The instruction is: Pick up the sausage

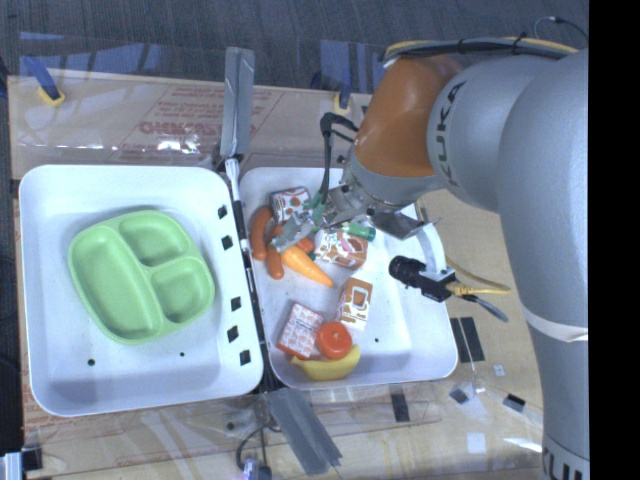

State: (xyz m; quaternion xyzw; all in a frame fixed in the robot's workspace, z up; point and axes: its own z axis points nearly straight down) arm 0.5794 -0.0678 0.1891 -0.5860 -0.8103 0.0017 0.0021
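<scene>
The sausage (259,231) is a reddish-brown link lying lengthwise by the left wall of the right bin (420,343). A second, similar piece (274,258) lies just right of it and partly under the gripper. My gripper (293,232) is low in the bin, right beside the sausage and above the thick end of an orange carrot (306,264). The arm's orange band and grey wrist (405,133) hide the bin's back right part. Nothing visibly hangs from the gripper.
Around the gripper lie a printed carton (290,204), a colourful packet (342,248), a small box (356,301), a red-white carton (300,330), a tomato (335,340) and a banana (325,368). The left bin (50,368) holds a green divided plate (140,273).
</scene>
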